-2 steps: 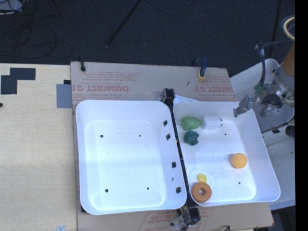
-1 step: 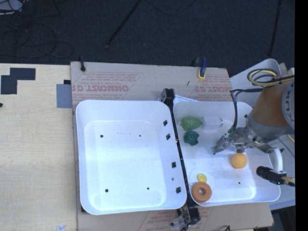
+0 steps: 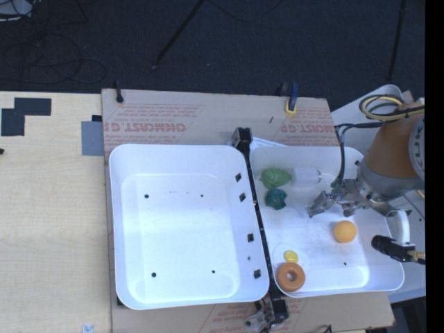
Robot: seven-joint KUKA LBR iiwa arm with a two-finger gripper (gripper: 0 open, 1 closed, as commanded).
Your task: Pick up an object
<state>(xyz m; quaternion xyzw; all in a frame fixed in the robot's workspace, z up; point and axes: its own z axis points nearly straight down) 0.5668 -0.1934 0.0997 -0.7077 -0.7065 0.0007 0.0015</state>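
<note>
The fingers (image 3: 320,205) are hovering inside the right bin (image 3: 378,277), too blurred to tell whether they are spread or closed. That bin is holding an orange ball (image 3: 345,232), two green lumps (image 3: 276,187), a yellow piece (image 3: 290,257) and an orange ring (image 3: 291,277).

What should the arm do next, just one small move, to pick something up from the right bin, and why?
Probably shift the end effector toward the orange ball and lower over it. The end effector sits above bare floor of the right bin with nothing between its fingers, and the ball lies close by, apart from the other objects.
</note>
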